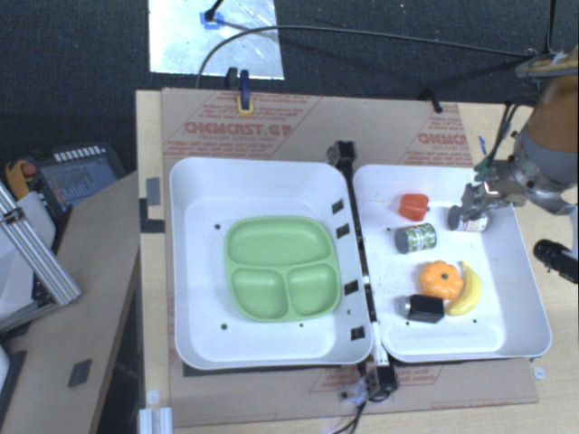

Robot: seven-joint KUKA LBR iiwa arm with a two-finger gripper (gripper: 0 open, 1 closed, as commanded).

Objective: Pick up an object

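Hovering low over the right bin's (520, 269) far right edge, the hand (470, 217) grips nothing I can see; how wide it's open I cannot tell. Nearest, leftward, lies the can (415, 238), long axis crosswise.

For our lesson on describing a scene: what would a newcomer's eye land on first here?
Probably the green divided plate, alone in the left bin. Next, the bright cluster in the right bin: an orange pumpkin touching a banana, with a red pepper farther back. The gripper hangs over that bin's far right part.
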